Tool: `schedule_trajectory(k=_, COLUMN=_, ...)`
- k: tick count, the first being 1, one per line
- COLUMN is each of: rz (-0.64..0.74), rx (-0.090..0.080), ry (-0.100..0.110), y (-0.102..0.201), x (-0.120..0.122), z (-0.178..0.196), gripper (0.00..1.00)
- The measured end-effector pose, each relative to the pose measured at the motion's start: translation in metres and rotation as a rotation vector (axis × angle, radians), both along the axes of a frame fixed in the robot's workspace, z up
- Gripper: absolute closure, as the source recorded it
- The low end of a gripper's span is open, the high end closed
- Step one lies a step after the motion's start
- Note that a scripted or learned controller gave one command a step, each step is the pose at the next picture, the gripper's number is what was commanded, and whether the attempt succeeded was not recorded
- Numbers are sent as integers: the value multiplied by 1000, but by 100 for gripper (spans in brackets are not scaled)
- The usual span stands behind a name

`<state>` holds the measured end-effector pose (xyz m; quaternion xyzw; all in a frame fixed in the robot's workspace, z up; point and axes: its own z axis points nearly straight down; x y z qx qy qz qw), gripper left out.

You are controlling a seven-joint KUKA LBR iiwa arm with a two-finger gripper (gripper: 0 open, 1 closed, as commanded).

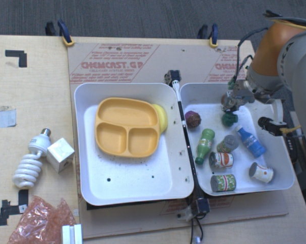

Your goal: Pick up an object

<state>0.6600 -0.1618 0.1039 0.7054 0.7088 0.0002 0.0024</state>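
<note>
Reaching in from the right, the arm (282, 50) hangs over the far part of the right bin (280, 184), its claw (233, 101) low above a small dark green thing (230, 118) that lies just under the tip. Whether the claw is open or closed cannot be told, and nothing can be made out as held in it.

Largest on the bench is the board (117, 60) with red print, clamped at its far edge. On it sit the two bins side by side. The left bin (132, 187) carries a yellow divided plate (127, 126) in its far half, with a yellow lump (162, 118) tucked at the plate's right edge; the near half is bare white floor. The right bin is crowded. Its far left corner has some open floor, and the claw is near the far wall.

In the right bin, by size: a green bottle (204, 145) lies slanted left of centre; a blue bottle (251, 141) lies slanted to the right, near the green thing; a green can (223, 182) lies near the front wall; a red-labelled can (222, 160) sits just beyond it; a grey can (227, 144) lies just past that; a white cup (261, 173) lies at the near right; a dark red ball (192, 119) rests at the far left.

Left of the bins lie a spiral bulb (30, 161), a white cube (60, 154) and a red mesh bag (38, 221).
</note>
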Motion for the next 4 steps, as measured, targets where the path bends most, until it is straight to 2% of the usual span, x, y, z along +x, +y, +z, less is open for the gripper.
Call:
schedule_trajectory(k=1, rz=0, rx=0, ry=0, y=0, x=0, z=0, gripper=0)
schedule_trajectory(k=2, rz=2, rx=-1, ry=0, y=0, x=0, z=10, gripper=100)
schedule_trajectory(k=3, rz=2, rx=-1, ry=-1, y=0, x=0, z=10, gripper=0)
schedule_trajectory(k=4, rz=-2, rx=11, ry=6, y=-57, x=-71, z=-11, gripper=0)
